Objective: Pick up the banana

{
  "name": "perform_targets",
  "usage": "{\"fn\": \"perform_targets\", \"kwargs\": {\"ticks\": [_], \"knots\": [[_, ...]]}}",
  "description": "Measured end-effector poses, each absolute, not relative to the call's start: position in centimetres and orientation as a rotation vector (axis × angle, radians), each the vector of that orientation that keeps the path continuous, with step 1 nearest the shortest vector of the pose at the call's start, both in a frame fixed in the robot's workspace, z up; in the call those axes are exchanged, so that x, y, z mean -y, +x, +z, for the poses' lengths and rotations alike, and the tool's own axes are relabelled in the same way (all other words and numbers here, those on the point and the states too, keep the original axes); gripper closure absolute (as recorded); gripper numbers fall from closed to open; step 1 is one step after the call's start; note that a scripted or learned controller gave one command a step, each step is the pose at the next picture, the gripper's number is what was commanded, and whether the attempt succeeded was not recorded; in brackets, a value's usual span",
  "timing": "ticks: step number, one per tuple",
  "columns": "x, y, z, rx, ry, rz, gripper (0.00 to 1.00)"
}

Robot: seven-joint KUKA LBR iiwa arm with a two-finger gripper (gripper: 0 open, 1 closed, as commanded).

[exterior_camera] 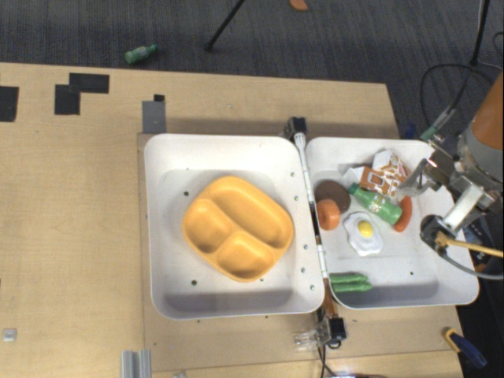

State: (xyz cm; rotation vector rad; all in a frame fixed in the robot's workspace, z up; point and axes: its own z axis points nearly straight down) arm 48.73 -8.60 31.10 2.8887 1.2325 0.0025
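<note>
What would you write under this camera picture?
Robot arm at the right bin of toy food; yellow tray in the left bin.

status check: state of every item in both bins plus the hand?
yellow divided plate: upright in left bin, compartments bare
fried egg: flat, right bin
green bottle: lying on its side
green pod: lying by the near wall
brown and orange round thing: by the divider
hand: over the right bin's far right side

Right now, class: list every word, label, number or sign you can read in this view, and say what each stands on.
None can be read.
Carton in the right bin: orange-and-white print, too blurred to read.
Green bottle: pale label, too small to read.
Black patches on the bench: plain shapes, no text.
</note>
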Motion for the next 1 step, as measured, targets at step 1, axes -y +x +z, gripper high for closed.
{"fn": "perform_targets", "kwargs": {"ticks": [1], "knots": [[8.60,48.73,31.10,-1.232,2.889,0.003,0.00]]}}
